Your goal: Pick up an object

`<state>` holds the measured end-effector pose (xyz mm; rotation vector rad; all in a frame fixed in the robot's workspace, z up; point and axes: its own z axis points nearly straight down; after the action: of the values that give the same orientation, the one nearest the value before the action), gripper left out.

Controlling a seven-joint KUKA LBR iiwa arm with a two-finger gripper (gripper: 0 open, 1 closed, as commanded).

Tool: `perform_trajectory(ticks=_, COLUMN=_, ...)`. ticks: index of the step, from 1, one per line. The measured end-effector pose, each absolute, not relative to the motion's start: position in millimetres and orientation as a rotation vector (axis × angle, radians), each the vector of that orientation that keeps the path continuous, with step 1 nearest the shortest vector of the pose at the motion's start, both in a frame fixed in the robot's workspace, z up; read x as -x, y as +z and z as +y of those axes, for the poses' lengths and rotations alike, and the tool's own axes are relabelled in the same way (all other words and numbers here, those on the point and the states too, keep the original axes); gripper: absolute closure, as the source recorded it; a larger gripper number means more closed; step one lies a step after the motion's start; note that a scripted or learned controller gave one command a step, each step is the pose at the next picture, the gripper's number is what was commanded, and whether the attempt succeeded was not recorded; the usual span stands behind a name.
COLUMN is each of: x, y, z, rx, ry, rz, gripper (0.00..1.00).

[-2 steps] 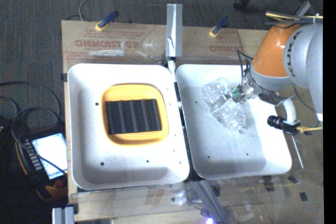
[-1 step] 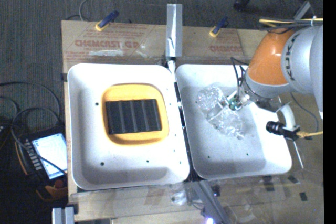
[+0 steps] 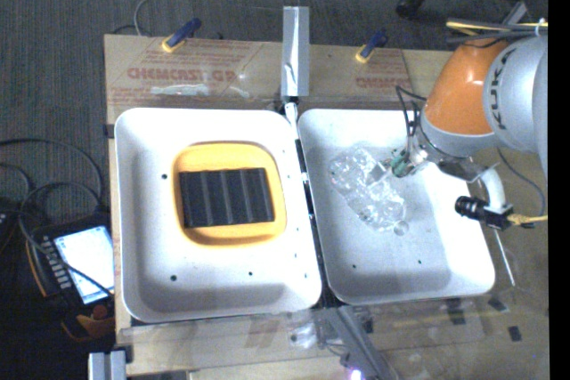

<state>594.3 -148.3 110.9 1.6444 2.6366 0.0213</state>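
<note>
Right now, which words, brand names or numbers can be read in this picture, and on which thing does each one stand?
"CHEMCAST GP" in faded red, on the brown board behind the left bin; the last letters are uncertain.
"KU", the start of a brand name, on the grey arm beside its orange band.
Red print on the board behind the right bin: too blurred to read.
Screen of the handheld device: too small to read.

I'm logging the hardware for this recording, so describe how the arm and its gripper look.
The arm is light grey with a broad orange band above the wrist and dark lettering on the grey shell. Thin dark cables run down beside the wrist. The gripper is small, metallic and greenish at its tip, too blurred to make out further. A black cylindrical fitting sits nearby.
</note>
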Motion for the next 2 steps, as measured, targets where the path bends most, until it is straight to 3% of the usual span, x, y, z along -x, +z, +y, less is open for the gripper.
perform_trajectory(ticks=1, x=-607.8, y=223.9, z=-82.6, rx=-1.914, ry=-0.002, rz=2.489, gripper=1.00)
perform_trajectory(ticks=2, x=-607.7, y=223.9, z=-83.2, rx=-1.915, ry=-0.004, rz=2.488, gripper=0.00)
